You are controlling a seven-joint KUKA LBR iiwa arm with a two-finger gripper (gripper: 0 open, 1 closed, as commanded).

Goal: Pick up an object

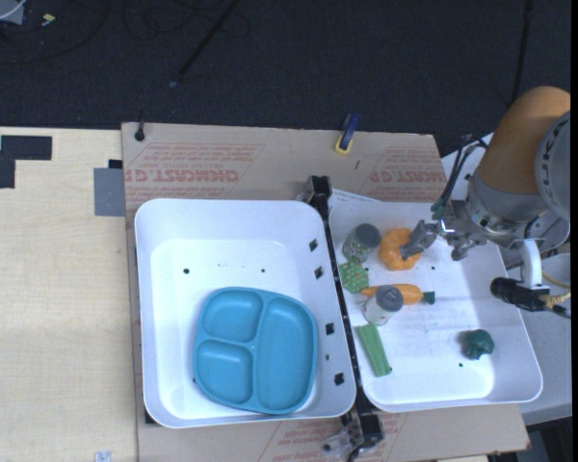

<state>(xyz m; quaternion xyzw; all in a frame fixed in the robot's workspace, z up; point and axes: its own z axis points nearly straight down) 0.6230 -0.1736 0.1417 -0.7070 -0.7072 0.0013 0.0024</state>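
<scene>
Gripper point(433, 235) sits low in the right bin point(506, 378) at approx 12 o'clock; can't tell its state. Orange object point(397, 248) lies just beside it, at its 9 o'clock. Carrot point(401, 293) w/ grey bottle point(382, 303) near bin center; dark green lump point(478, 344) at 4 o'clock. Blue tray point(255, 349) fills left bin point(173, 229).

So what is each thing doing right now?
Blue tray: flat in the left bin.
Orange toy: in the right bin, by the tool.
Carrot: lying sideways.
Green stick: lying flat.
Dark green lump: apart from the rest.
Grey bottle: tipped over.
</scene>
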